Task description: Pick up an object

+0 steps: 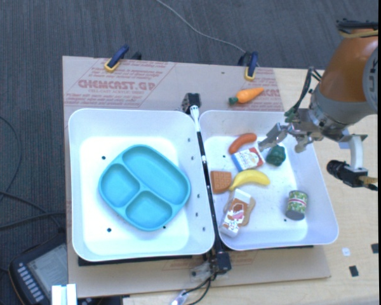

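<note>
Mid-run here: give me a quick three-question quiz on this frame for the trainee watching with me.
1. True or false: the blue divided plate lies in the same bin as the banana.
2. Which item lies outside both bins, on the board? A) green can B) toy carrot C) cracker
3. Fill in: the gripper hovers nearest the dark green ____.

Key
1. False; the plate is in the left bin, the banana in the right bin.
2. B
3. Broccoli
</note>
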Controlling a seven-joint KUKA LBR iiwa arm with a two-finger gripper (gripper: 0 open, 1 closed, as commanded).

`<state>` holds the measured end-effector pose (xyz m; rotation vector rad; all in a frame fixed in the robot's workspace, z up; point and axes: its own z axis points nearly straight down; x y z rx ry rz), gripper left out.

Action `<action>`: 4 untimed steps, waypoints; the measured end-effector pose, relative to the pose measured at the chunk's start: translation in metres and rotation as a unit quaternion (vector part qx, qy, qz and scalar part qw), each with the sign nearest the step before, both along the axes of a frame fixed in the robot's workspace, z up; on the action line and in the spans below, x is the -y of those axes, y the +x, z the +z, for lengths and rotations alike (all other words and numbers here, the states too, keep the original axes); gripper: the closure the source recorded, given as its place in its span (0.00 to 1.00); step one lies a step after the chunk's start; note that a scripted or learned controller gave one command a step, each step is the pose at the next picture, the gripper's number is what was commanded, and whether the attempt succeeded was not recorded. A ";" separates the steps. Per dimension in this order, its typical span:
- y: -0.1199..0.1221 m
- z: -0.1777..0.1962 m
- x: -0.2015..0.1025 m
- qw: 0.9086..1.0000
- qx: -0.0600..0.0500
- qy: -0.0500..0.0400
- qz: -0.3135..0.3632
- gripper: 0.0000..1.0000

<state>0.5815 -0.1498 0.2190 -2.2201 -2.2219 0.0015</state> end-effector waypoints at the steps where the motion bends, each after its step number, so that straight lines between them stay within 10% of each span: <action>1: -0.012 -0.116 0.005 1.000 0.010 -0.001 -0.001 0.00; 2: -0.072 -0.124 -0.010 1.000 0.018 -0.004 -0.002 0.00; 3: -0.075 -0.118 -0.012 1.000 0.013 -0.003 -0.001 1.00; 4: -0.075 -0.118 -0.012 1.000 0.012 -0.003 -0.001 0.00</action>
